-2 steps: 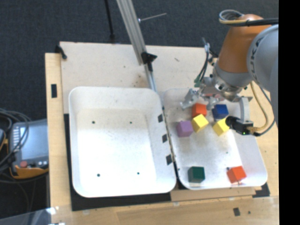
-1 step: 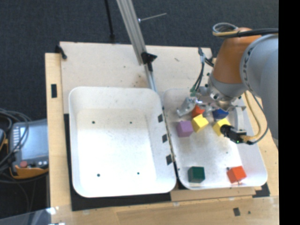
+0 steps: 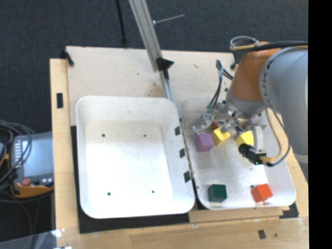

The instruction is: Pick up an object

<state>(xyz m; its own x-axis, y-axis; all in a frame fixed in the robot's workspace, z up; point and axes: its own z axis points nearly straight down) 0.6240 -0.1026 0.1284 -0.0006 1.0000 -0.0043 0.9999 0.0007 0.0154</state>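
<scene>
While the grey arm (image 3: 282, 82) with its orange band reaches in from the right, I can count what lies on the table (image 3: 104, 71): two shallow white bins side by side, and five small blocks, all in the right bin (image 3: 282, 193). The left bin (image 3: 129, 154) shows a bare white floor with a few dark specks.

Of the blocks, there is one purple block (image 3: 204, 142) near the right bin's left wall, two yellow ones, one green block (image 3: 217, 192) and one orange block (image 3: 261, 192). The green and orange blocks sit well apart from each other along the near edge of the bin, both clear of the arm. The first yellow block (image 3: 221, 136) lies just beside the purple one, to its right, close enough that they look to be touching. The second yellow block (image 3: 245, 138) sits a little further right, directly under the wrist hardware.

The claw (image 3: 228, 124) hangs low over the cluster of purple and yellow blocks, with cables and metal fittings crowding around it. From where I stand I cannot tell how wide it is set, nor whether anything sits in its grip; the yellow blocks are right at it, but the wrist hides the contact.

A slanted metal post (image 3: 147, 27) rises from the back of the table, between the bins.
</scene>
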